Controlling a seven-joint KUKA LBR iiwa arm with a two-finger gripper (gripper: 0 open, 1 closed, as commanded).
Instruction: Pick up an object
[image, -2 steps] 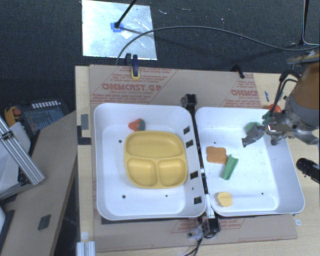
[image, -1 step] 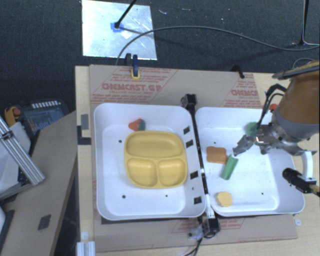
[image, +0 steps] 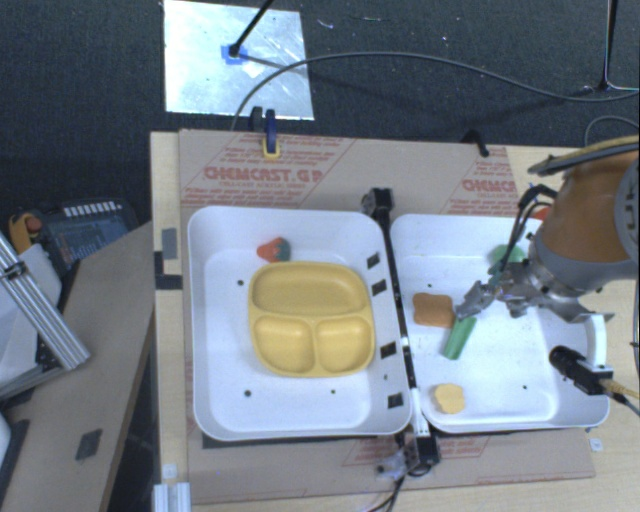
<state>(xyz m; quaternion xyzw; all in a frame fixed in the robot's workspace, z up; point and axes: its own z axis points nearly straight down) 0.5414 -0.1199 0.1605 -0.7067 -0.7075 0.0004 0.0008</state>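
In the right bin (image: 520, 405) lie a green cylinder (image: 457, 338), a tan bread-like slice (image: 433, 310), a small yellow piece (image: 449, 399) near the front edge and another green item (image: 500, 259) partly hidden behind the arm. My gripper (image: 476, 301) reaches in from the right and hangs low over the bin. It is right at the upper end of the green cylinder, just right of the tan slice. Whether it touches the cylinder is unclear.
The left bin (image: 215, 300) holds a yellow divided plate (image: 310, 318) and a small red and green item (image: 273, 249) behind it. A black divider (image: 393, 300) runs between the bins. The grey and orange arm (image: 590, 225) covers the right bin's far right.
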